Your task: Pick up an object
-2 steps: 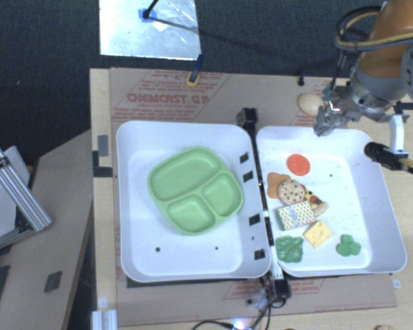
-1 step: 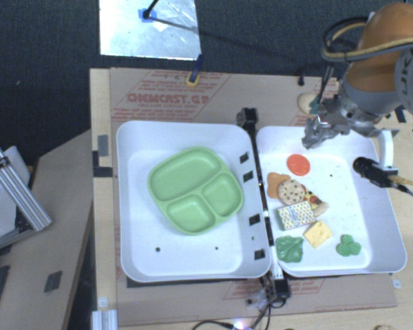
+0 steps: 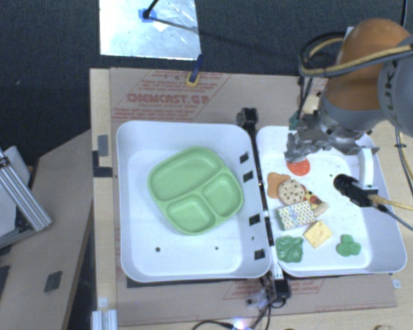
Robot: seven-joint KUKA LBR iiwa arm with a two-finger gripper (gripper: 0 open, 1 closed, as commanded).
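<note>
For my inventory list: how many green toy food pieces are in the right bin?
2. One green piece lies at the near-left corner of the right bin; the other lies nearer its right wall. The arm may hide more.

A cardboard-topped bench [image 3: 165, 95] stands on dark carpet [image 3: 41, 47], a shiny foil sheet [image 3: 151, 19] behind it.

Green tray [image 3: 195, 189]: looked smooth plastic — faintly glossy
White bins [image 3: 134, 205]: seemed smooth, matt plastic
Bench [image 3: 62, 184]: looked like matt wood — bare
</note>
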